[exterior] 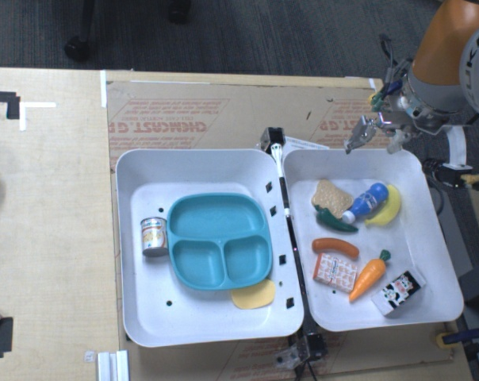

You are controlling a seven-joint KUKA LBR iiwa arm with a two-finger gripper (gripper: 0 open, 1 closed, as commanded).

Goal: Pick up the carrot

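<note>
The carrot [368, 277] is orange with a small green top. It lies slanted near the front of the right bin [438, 236], between an orange-and-white carton [335, 271] and a black-and-white milk carton [400, 291]. My gripper [377, 140] hangs over the far edge of the right bin, well behind the carrot and apart from it. Its fingers [357, 140] are spread open with nothing between them.
The right bin also holds a red sausage [335, 247], a green pickle [335, 221], a bread slice [331, 194], a blue bottle [366, 202] and a banana [389, 207]. In the left bin [128, 276] sit a teal divided plate [220, 240], a small can [154, 236] and a yellow disc [253, 294].
</note>
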